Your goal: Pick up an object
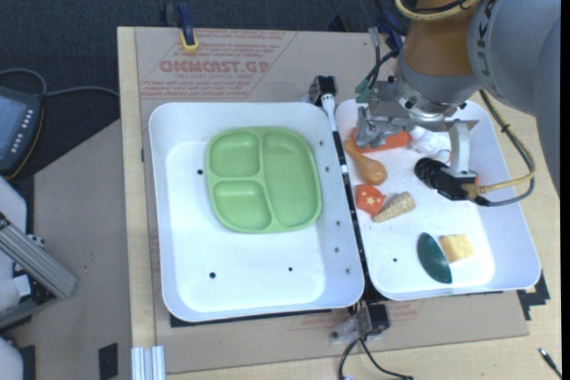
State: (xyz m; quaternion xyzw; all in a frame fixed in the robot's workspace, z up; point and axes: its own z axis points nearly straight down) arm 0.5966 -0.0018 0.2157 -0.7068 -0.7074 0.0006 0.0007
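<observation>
Two white bins stood side by side. The left bin (178, 280) held one green divided plate (264, 179). The right bin (499, 267) held about six small objects, among them one orange piece (367, 165) and one yellow block (459, 247). The arm (463, 4) reached down over the right bin's far end, its gripper (387, 127) low above a red-orange object (385, 139); whether it grasped anything, I cannot tell.

Pale green divided plate (264, 179), white bins (178, 218), orange-banded grey arm (472, 4)

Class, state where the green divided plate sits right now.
The green divided plate lies in the left white bin, toward its upper middle, across the central divider from the toy food in the right bin.
</observation>
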